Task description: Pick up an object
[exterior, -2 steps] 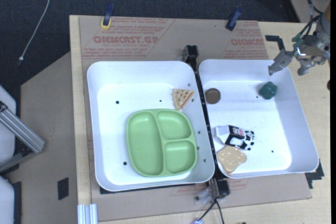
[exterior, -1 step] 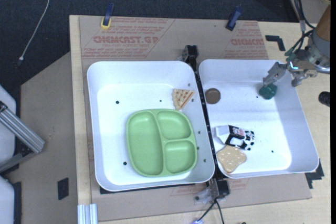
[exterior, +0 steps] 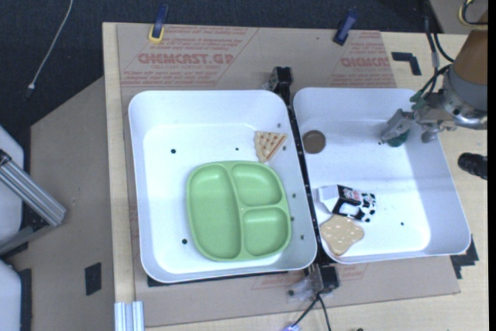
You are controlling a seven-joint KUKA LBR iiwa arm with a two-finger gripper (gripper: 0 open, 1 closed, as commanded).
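Pincer (exterior: 404, 129) sits over the right bin's (exterior: 434, 240) far right part, clenched on a small dark green item (exterior: 398, 138). We note a brown disc (exterior: 314, 141), black-and-white packet (exterior: 354, 201) and tan bread piece (exterior: 342, 235) there; the left bin (exterior: 155, 167) bears a green divided plate (exterior: 236, 209) and waffle wedge (exterior: 269, 143).

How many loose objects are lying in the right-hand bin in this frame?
3. A brown disc sits near the left wall; a black-and-white item lies lower down, with a tan slice just below it. The gripper might hide something small.
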